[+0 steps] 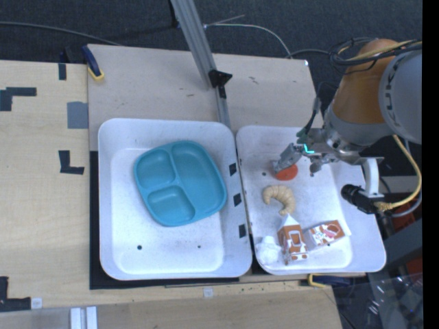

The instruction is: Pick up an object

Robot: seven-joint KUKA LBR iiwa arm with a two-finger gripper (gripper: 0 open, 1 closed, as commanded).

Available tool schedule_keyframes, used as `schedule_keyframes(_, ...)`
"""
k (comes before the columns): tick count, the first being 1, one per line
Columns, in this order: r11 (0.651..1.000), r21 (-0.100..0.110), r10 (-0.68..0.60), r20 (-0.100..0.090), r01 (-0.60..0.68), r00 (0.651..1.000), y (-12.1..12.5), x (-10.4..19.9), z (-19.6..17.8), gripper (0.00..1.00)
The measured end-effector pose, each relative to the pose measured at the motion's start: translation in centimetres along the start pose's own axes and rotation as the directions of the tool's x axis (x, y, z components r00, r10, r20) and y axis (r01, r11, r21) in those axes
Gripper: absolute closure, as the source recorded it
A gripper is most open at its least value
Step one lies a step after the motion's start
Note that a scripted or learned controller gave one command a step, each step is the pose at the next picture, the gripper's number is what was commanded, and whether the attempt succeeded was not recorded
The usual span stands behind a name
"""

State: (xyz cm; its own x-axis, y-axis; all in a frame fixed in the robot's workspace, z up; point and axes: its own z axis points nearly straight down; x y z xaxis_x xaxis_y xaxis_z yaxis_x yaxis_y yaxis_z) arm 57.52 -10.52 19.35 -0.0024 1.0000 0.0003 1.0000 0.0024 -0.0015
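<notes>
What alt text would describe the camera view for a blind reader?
The grey arm's claw hangs over a small red-orange disc in the right white bin, near a tan croissant. A blue divided plate lies in the left white bin.

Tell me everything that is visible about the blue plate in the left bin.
The blue plate is a light blue, rounded-square tray that looks like plastic, divided by raised ridges into three compartments. It lies flat and right side up on the floor of the left bin, turned at a slant to the bin's walls, toward the bin's far side. No food shows in its compartments. Only the bin touches it.
</notes>
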Motion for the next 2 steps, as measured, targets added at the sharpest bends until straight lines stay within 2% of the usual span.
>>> schedule_keyframes(2, 1.000, 0.006, 0.001, 0.000, -0.001, 1.000, -0.5, -0.3, 9.9, 0.00)
